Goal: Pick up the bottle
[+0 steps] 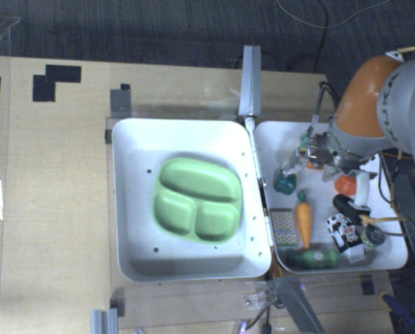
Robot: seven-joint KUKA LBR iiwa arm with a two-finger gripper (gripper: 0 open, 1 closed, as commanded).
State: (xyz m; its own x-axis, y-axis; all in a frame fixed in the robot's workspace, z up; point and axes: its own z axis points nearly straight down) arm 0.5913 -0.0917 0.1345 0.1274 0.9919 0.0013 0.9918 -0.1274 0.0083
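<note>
Wooden bench (pixel 47 186), dark carpet (pixel 138 12) behind

Two white bins: one (pixel 124 186) left of the claw (pixel 301 160), one (pixel 395 252) beneath it. One green sectioned tray (pixel 197 199). Below the claw: one carrot (pixel 303 219), one green bottle (pixel 313 258), one teal object (pixel 285 184), one patterned card (pixel 284 227)

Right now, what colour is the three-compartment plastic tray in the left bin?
Light green three-compartment plastic tray, clearest in the camera view.
</note>
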